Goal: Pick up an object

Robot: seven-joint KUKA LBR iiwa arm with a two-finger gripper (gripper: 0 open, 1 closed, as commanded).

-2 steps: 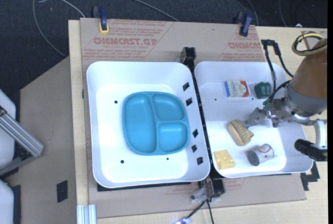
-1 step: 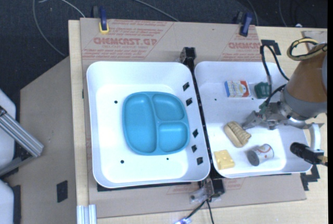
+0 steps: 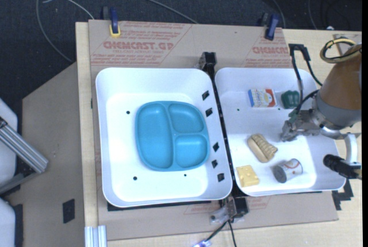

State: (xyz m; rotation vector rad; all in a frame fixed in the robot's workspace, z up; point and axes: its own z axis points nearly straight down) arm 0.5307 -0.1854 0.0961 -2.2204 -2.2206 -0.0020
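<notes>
Several small objects lie in the right bin (image 3: pixel 233 125). A white carton with red and blue print (image 3: pixel 261 97) sits at the back, and a dark green object (image 3: pixel 289 98) lies just right of it. A tan ridged bread-like piece (image 3: pixel 262 147) rests mid-bin. Near the front edge are a yellow block (image 3: pixel 247 175) and a grey and white cup on its side (image 3: pixel 286 170). My gripper (image 3: pixel 291 130) hangs low over the bin floor, right of the bread piece and below the green object, with nothing seen in it.
The left bin (image 3: pixel 115 142) holds a blue divided plate (image 3: pixel 171 135). A black divider with clips (image 3: pixel 214 125) runs between the bins. The arm's orange-banded wrist (image 3: pixel 340 88) and black cables (image 3: pixel 299 76) cover the right bin's far right side.
</notes>
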